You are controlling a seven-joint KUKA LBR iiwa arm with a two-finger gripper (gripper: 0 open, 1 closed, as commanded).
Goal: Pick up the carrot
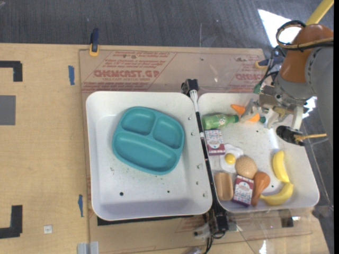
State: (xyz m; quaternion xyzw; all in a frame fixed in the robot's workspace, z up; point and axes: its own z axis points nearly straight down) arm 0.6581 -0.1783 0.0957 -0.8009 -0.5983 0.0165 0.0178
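Arm enters from the upper right of the frame, claw [258,111] low over the top edge of the right bin [310,173]. Carrot [244,112] lies right at the claw, orange showing either side of a finger; cannot tell if claw is wide, narrow or gripping. Green bottle [219,121] just left of the carrot. Banana [280,178], egg [231,160], drumstick [260,184] lower in the same bin. Left bin [100,157] holds a teal divided plate [148,140].

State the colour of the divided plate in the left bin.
Teal, seen clearly in the camera view: the plate lies in the left bin.
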